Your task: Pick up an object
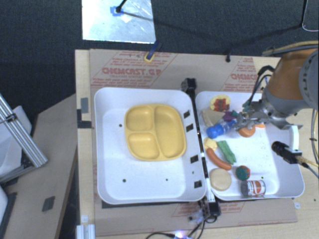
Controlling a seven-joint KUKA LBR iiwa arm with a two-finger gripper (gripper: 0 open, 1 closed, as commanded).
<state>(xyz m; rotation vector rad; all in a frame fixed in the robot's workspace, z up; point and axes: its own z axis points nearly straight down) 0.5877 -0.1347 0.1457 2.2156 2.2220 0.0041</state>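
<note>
My gripper [242, 119] hangs low over the upper middle of the right bin [279, 176], below the grey wrist and orange band. It sits just above a blue bottle [218, 130] and an orange piece [245, 131], with a purple toy [230, 116] at its left side. Which of these it touches I cannot tell. Further toys lie in this bin: a yellow-and-red piece [220, 103], a beige wedge [211, 117], a green vegetable [227, 151], a sausage [218, 159], a round biscuit [220, 179], a green-red ball [242, 172] and a can [253, 187].
The left bin [109, 178] holds a yellow divided plate [154, 132]. A black fitting [285, 152] with cables juts over the right bin's right rim. Black clips line the divider between the bins. A shiny sheet [118, 14] lies beyond the bench.
</note>
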